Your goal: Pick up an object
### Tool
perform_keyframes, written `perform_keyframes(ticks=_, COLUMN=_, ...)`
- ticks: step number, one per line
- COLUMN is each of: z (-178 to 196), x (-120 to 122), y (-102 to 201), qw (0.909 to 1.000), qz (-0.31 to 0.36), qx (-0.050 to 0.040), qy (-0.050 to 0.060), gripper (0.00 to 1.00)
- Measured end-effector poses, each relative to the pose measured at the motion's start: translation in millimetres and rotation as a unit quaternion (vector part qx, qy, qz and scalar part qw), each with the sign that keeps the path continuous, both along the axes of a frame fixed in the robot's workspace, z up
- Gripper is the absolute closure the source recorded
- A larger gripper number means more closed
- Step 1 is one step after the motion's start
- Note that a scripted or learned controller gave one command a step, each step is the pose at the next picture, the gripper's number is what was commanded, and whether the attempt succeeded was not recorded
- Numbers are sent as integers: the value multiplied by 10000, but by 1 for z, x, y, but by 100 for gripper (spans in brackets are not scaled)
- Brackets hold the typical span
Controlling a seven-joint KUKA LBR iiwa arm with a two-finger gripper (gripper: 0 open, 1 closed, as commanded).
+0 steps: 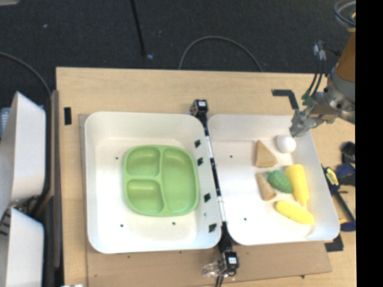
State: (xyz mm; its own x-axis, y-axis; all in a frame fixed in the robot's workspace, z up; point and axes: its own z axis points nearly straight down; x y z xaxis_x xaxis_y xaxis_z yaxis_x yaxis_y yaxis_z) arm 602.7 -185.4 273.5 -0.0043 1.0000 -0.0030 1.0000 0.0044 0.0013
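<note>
The right bin (239,220) holds several small items. A white ball (285,143) lies near its far right corner. Beside it is a tan wedge (264,154), and a second tan wedge (266,188) lies lower down. A green lumpy piece (279,181) sits between that wedge and a yellow corn-like piece (298,184). Another yellow piece (294,212) lies nearest the front. My gripper (298,126) hangs over the bin's far right corner, just above and to the right of the white ball, and nothing is visibly held in it.
The left bin (102,220) contains a green divided plate (160,180). A black divider with clips (210,172) runs between the bins. White boxes (24,154) stand at the far left, and tools (344,172) lie at the bench's right edge.
</note>
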Motion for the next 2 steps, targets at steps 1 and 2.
perform_keyframes(ticks=1, z=-4, x=-6, y=62, qw=10000, qz=10, qx=14, qy=-1, gripper=100)
perform_keyframes(ticks=2, z=-19, x=-12, y=112, qw=10000, qz=3, qx=13, qy=5, gripper=100)
